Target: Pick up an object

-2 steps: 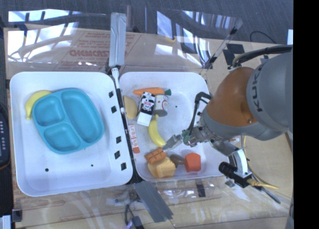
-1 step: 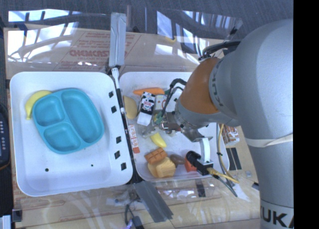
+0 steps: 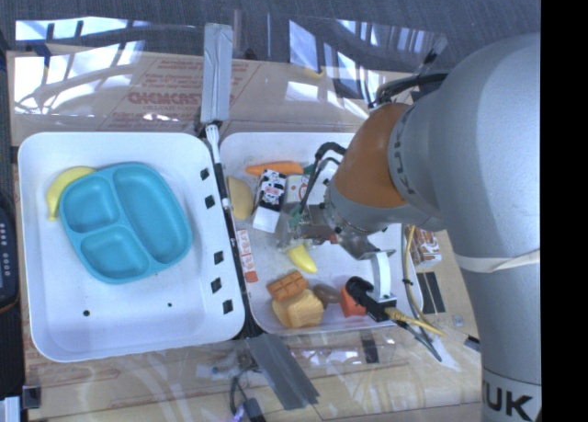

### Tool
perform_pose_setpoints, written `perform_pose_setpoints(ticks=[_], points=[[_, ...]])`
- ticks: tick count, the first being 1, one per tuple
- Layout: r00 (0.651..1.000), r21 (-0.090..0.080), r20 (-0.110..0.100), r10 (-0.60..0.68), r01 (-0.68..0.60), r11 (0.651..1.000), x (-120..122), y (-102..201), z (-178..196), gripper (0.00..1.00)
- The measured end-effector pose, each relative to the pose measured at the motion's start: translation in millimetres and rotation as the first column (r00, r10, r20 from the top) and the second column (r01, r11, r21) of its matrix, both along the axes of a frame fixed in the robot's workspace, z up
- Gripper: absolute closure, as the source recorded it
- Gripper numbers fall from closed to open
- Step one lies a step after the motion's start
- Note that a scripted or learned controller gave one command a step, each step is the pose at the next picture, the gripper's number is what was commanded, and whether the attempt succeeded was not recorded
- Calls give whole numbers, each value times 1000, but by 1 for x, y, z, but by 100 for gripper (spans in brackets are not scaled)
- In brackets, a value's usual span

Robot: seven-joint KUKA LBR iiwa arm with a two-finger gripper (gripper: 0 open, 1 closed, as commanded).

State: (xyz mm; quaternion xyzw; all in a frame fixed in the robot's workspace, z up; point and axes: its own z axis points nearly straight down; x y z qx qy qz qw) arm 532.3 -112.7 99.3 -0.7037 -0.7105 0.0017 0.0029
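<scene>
While the arm [image 3: 459, 144] reached over the right bin [image 3: 241, 149], its gripper [image 3: 299, 227] sat low among toy food: a carrot [image 3: 274, 169], a yellow piece [image 3: 302, 258], a waffle block [image 3: 295, 299]. Jaw state: cannot tell. Left bin [image 3: 37, 255] held a blue divided plate [image 3: 124, 221] and a banana [image 3: 62, 184].

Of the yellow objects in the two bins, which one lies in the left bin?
The yellow banana, tucked beside the blue divided plate; the other yellow pieces sit in the right bin.
</scene>
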Motion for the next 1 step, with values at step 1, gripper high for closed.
perform_pose_setpoints(ticks=[1], points=[[1000, 0, 11, 3, -3, 1000, 32, 55, 95, 100]])
